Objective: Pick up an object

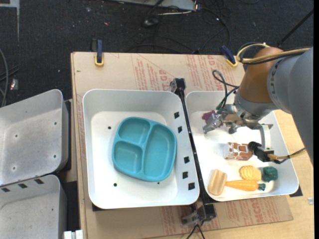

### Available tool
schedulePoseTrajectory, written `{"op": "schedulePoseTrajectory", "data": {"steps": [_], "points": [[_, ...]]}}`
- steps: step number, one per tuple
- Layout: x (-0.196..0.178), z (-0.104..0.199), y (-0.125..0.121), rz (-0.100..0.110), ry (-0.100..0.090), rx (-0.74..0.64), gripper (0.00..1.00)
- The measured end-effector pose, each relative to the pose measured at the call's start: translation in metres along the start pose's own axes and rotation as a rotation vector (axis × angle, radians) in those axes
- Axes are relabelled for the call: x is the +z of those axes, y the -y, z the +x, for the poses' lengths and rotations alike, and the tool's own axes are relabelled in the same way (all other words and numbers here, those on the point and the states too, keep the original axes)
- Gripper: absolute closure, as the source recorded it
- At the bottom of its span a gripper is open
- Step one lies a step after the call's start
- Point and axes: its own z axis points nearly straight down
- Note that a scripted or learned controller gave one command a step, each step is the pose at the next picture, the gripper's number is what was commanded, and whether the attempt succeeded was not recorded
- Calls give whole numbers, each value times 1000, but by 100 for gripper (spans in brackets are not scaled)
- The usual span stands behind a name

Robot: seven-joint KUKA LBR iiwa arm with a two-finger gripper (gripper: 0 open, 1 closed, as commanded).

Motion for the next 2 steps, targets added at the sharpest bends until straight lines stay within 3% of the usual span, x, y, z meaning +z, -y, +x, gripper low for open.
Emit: {"op": "schedulePoseTrajectory", "data": {"steps": [1,2], "points": [[-13,0,-2,-5,1,0,100],[-58,6,-1,-8,1,-3,100]]}}
